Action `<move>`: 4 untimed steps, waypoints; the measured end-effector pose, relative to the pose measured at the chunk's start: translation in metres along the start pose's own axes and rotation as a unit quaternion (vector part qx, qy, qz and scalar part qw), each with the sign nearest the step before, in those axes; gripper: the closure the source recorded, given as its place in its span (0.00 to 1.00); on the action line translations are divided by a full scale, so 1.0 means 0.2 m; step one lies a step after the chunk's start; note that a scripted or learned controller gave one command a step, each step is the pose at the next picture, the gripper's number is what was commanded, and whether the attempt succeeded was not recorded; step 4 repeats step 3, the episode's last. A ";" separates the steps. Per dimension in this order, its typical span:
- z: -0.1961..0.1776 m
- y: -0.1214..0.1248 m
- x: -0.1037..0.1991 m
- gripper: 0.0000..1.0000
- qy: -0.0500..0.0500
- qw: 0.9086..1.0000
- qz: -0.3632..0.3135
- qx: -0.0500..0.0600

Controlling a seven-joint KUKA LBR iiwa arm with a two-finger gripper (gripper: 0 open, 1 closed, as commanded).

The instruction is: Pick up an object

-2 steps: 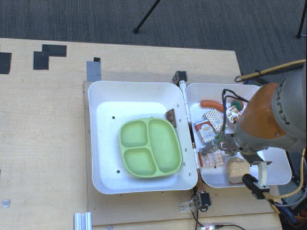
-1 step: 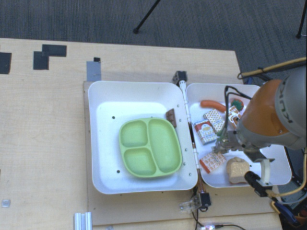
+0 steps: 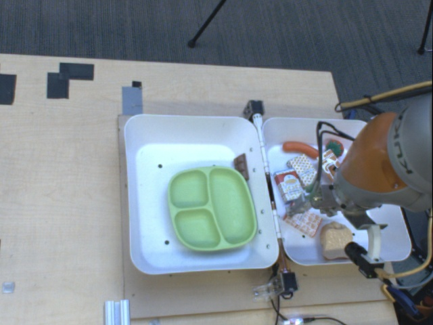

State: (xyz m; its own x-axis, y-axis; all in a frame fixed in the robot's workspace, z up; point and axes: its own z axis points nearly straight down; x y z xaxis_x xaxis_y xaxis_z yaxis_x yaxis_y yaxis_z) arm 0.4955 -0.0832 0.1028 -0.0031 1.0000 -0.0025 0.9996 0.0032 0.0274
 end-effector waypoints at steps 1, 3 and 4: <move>-0.05 0.01 0.01 1.00 0.001 1.000 -0.002 -0.002; -0.10 0.02 0.01 1.00 0.001 1.000 -0.004 -0.003; -0.10 0.02 0.01 1.00 0.001 1.000 -0.004 -0.003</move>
